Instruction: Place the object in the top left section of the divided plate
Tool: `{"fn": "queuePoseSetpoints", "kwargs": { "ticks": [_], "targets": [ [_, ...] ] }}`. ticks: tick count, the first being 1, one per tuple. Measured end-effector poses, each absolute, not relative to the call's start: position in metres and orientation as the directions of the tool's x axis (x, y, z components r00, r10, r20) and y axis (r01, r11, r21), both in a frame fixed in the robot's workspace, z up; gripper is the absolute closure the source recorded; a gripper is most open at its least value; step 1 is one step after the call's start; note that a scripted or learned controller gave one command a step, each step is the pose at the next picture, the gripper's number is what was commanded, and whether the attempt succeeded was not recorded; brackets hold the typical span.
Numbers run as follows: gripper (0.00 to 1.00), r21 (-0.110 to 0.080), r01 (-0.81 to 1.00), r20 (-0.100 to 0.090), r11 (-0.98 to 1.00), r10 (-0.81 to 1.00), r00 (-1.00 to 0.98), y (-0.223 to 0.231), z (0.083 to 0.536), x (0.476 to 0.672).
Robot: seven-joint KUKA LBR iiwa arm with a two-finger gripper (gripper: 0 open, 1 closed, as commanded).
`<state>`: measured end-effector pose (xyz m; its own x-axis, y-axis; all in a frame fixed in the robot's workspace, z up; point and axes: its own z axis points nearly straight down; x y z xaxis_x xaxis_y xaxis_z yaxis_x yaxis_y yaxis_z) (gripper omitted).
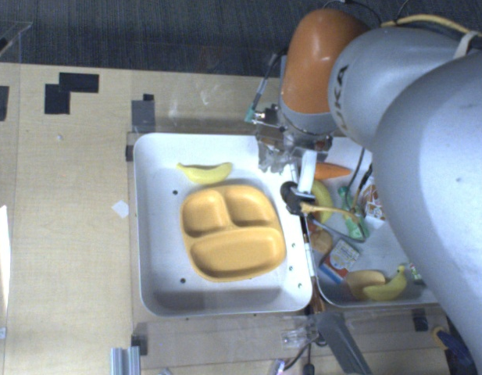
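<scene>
A yellow divided plate lies in the left white bin, with two small sections at the top and one large section below; nothing rests in any of them. A small yellow banana lies on the bin floor just above the plate's top left section. My gripper hangs over the bin's upper right corner, to the right of the banana and above the plate's top right edge. Nothing can be seen in it.
The right bin holds several items: an orange carrot, a banana, a yellow-green fruit, a green piece and a small packet. The arm covers much of that bin.
</scene>
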<state>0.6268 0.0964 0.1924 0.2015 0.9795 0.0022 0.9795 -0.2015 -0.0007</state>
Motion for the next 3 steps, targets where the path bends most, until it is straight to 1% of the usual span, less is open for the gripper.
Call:
{"fn": "queuePoseSetpoints", "kwargs": {
  "ticks": [1,2,3],
  "targets": [
    [1.00,0.005,1.000,0.001,-0.004,1.000,0.004,0.219,0.383,0.669],
    [1.00,0.003,0.967,0.001,-0.256,0.967,0.256,0.140,0.435,0.616],
    [1.00,0.001,0.766,0.001,-0.642,0.766,0.642,0.179,0.434,0.654]
  ]
}}
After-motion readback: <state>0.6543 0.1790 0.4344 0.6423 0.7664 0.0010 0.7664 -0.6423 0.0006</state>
